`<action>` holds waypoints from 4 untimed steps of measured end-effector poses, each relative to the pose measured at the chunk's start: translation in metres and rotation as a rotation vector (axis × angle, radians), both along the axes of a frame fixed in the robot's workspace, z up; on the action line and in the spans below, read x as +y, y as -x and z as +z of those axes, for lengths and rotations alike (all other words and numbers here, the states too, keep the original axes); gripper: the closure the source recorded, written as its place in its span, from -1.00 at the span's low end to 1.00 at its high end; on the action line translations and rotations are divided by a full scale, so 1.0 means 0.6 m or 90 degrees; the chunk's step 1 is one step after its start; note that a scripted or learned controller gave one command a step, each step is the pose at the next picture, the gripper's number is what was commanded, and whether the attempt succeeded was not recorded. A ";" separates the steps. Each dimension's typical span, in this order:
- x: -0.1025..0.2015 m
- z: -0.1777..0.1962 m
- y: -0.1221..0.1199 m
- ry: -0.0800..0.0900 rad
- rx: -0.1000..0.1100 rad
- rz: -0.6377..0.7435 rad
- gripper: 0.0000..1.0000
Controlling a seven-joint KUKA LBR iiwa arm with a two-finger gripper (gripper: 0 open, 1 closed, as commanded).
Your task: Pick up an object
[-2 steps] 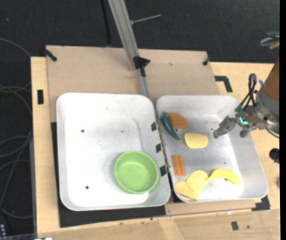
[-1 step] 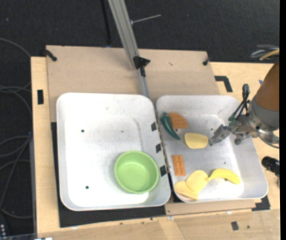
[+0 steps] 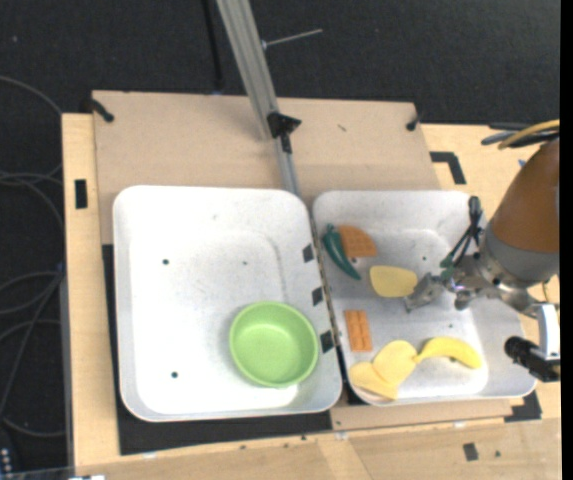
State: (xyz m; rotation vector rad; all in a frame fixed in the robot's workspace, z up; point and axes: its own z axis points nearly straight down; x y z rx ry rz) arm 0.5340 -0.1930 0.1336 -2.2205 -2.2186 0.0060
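The hand [image 3: 428,294] hovers low in the right bin [image 3: 406,206], just beside a pale yellow wedge-shaped piece [image 3: 393,281]; whether it is open or closed cannot be told. Nothing shows in its grip. The wedge lies flat near the bin's middle, right of the orange waffle-like block [image 3: 357,241]. It is probably light, rigid plastic with smooth, somewhat slippery faces, best pinched across its narrow width. A green bowl [image 3: 273,343] sits in the left bin [image 3: 166,228].

Matt plastic green bowl [image 3: 274,343]
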 end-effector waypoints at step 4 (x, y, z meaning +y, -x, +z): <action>-0.023 0.140 -0.001 0.001 -0.008 0.002 1.00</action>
